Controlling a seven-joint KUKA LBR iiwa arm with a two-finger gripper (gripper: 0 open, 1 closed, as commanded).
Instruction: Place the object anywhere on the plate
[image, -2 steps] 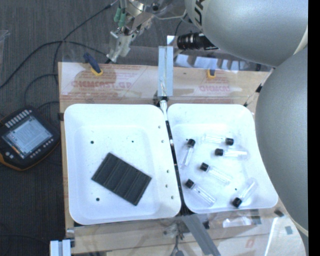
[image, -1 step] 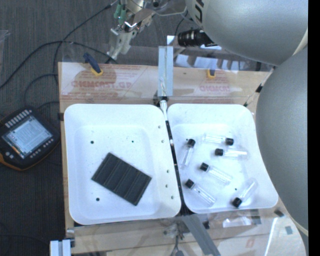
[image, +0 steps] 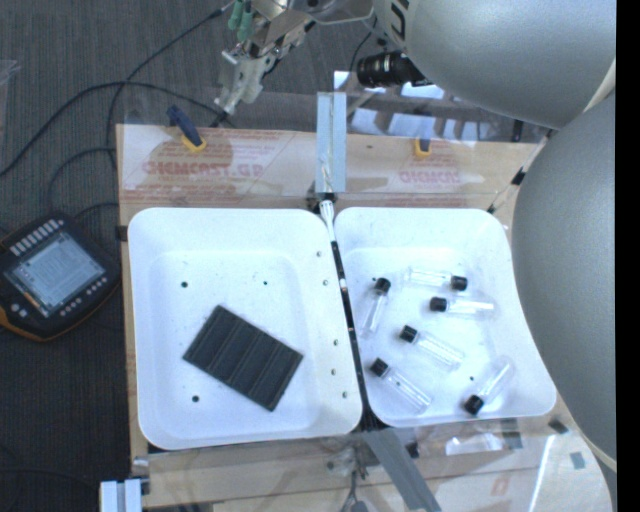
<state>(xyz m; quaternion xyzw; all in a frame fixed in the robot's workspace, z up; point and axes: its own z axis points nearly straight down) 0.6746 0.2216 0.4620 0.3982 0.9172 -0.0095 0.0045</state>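
A dark ribbed rectangular plate (image: 243, 357) lies at a slant on the floor of the left bin (image: 150, 300). Several clear vials with black caps (image: 430, 343) are scattered in the right bin (image: 500, 250). My gripper (image: 240, 85) hangs high beyond the far edge of the bench, above the left bin's back side and well away from both the plate and the vials. The grey arm (image: 560, 180) fills the upper right and covers the right bin's right rim.
A teach pendant (image: 50, 275) lies on the floor to the left of the bench. A blue-and-yellow clamp (image: 185, 128) and an upright metal post (image: 331, 150) stand at the bench's back edge. Cables trail across the floor at top left.
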